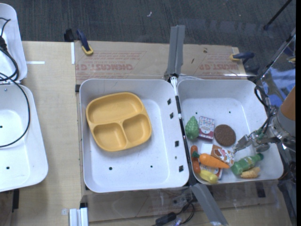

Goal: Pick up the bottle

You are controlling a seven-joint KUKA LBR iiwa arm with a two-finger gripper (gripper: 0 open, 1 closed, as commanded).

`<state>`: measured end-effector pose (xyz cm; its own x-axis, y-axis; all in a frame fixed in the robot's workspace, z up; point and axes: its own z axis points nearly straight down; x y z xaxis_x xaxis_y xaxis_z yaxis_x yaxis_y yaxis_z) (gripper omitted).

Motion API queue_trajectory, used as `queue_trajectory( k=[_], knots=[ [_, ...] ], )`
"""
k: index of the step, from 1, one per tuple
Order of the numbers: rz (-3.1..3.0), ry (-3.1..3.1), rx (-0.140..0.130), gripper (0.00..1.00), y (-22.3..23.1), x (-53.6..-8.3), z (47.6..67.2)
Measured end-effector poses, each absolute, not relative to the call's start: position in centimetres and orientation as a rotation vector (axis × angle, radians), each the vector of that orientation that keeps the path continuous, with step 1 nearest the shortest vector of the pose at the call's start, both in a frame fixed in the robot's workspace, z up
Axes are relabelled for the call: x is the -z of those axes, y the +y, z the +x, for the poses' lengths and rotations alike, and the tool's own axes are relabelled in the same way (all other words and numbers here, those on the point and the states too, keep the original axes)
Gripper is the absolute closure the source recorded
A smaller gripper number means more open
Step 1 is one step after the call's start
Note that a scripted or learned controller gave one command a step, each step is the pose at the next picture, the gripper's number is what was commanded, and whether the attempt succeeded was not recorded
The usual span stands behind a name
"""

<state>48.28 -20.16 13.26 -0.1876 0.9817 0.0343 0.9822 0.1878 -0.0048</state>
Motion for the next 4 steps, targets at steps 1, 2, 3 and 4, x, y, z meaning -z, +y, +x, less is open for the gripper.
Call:
queue_trajectory(
  k=[1,2,3,4],
  knots=[
    [-1.988,-2.387,0.037,0.0,-19.6,-9.8,50.1],
    [-1.935,-2.446,0.03,0.0,-20.2,-12.4,48.4],
    [-2.031,-2.352,0.047,0.0,-19.6,-9.7,48.7],
    [-2.287,-2.106,0.056,0.0,-18.8,-9.3,49.2]
  ],
)
